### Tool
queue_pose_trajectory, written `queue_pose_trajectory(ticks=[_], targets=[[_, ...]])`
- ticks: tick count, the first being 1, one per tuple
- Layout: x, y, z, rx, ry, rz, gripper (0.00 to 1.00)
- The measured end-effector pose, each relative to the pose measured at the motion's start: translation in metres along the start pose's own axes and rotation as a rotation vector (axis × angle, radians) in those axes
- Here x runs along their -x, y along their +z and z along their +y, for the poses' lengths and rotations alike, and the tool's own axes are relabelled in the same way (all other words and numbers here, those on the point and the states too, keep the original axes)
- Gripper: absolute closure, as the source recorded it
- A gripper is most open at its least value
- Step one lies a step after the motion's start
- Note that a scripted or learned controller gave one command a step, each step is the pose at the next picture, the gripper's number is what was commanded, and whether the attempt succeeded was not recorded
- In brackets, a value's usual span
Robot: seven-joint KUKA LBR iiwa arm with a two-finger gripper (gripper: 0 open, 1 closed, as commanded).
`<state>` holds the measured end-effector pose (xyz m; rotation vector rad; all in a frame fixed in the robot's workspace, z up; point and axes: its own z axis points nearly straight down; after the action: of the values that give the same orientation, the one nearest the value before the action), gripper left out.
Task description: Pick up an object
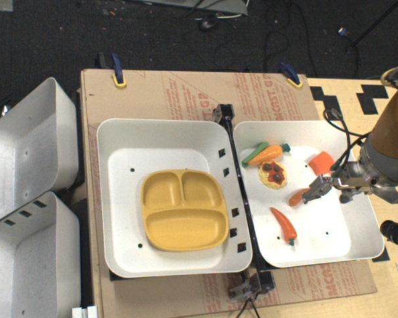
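Nearest, a toy chili pepper (284, 225) lies loose in the right bin (358, 244), free to grab. The end effector (310, 196) hangs low at a small orange-red piece (296, 198), probably the intended pick; whether it is apart or clamped I cannot tell. Beyond lie a tart (272, 174), an orange block (322, 162) and a carrot (263, 154). The left bin (119, 244) holds a yellow divided plate (184, 211).

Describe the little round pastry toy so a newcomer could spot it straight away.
Look in the right-hand white bin, the one without the yellow divided plate. Near its upper left, just below the toy carrot, sits the tart. It alone is round and tan, topped with dark red berries.
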<state>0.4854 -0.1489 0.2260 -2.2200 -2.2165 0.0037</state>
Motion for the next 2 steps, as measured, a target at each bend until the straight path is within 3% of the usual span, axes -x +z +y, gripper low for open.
queue_pose_trajectory(ticks=[2], targets=[[-0.008,0.102,0.012,-0.001,0.0,0.0,0.0]])
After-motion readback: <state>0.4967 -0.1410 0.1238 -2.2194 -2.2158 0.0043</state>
